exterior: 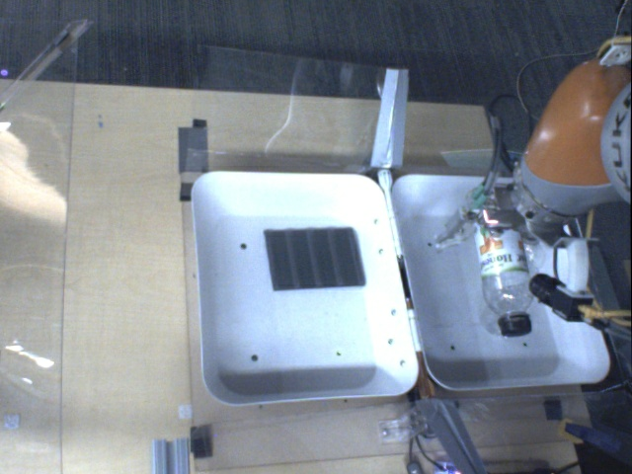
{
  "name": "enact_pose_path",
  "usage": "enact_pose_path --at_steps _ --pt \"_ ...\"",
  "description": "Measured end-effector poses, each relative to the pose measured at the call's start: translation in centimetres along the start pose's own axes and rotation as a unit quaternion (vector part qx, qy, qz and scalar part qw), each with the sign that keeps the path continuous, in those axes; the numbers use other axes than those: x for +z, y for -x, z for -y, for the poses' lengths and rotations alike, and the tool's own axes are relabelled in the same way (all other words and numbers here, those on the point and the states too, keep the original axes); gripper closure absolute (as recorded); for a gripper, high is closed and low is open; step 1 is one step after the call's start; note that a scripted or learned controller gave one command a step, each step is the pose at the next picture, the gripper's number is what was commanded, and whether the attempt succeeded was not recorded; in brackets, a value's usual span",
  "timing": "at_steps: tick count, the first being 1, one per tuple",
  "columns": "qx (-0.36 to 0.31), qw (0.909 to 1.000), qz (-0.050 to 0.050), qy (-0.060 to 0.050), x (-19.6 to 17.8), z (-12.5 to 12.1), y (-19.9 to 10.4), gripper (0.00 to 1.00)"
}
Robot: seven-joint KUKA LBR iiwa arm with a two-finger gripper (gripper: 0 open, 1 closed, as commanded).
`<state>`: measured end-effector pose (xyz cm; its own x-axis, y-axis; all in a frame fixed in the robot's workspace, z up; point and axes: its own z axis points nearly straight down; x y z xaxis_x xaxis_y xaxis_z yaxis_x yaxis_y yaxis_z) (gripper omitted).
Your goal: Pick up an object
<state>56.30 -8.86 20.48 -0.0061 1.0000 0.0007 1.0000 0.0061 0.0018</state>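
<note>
Setting: robotics laboratory or test cell. Evidence: light wooden bench (109, 265) bearing two shallow white bins, left bin (212, 265) and right bin (434, 358), set side by side; clear plastic guard panels (286, 107) at the far and left edges; grey industrial arm with orange band (578, 131) at right; loose cables (513, 117) at far right; dark carpet floor (296, 8) beyond the bench; black brackets (195, 146) fixing the bins.

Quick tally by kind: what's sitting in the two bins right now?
Clear plastic bottle, lying in the right bin: 1
Dark ribbed rectangular pad, flat in the left bin: 1
Total: 2
</note>
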Motion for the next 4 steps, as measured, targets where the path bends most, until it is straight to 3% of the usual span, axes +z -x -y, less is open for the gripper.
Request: enact_pose_path --at_steps 1,2,3,4 --pt "-0.006 1.0000 0.000 0.000 2.8 -5.7 4.7 0.00" --pt "-0.023 0.9997 0.003 0.006 9.3 -10.4 8.5 0.00" --pt "-0.081 0.9966 -0.010 0.009 9.4 -10.9 9.8 0.00" --pt "0.035 0.9994 -0.004 0.005 11.6 -7.6 10.4 0.00"
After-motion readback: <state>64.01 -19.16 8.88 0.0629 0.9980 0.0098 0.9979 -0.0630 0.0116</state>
